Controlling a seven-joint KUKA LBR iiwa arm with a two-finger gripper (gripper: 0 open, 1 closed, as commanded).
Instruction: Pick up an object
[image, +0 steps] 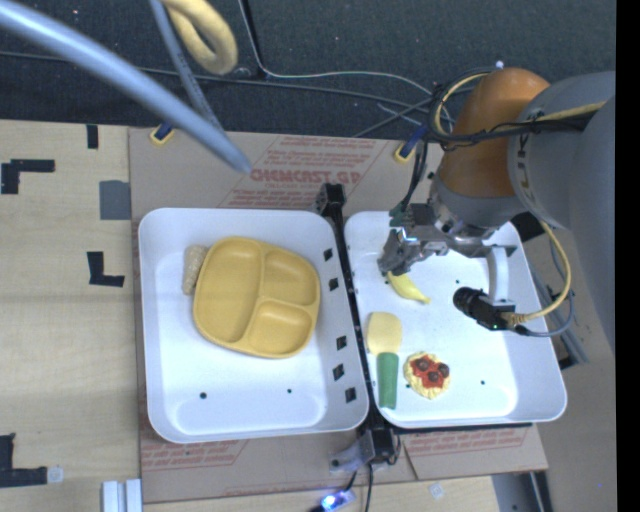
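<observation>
In the right bin (530, 395) lie a small yellow banana (408, 289), a pale yellow block (384, 331), a green stick (387, 379) and a pizza-slice toy (428, 374). My gripper (396, 256) hangs low over the bin's upper left part, its tips right at the banana's upper end. The banana rests on the bin floor. The left bin (160, 330) holds a yellow divided plate (256, 297) with a tan biscuit-like piece (192, 269) at its left rim.
The black divider (342, 290) runs between the two bins, close to the gripper's left. A black cable plug (482, 307) dangles from the arm over the right bin. Bare white floor lies along the right bin's far right side.
</observation>
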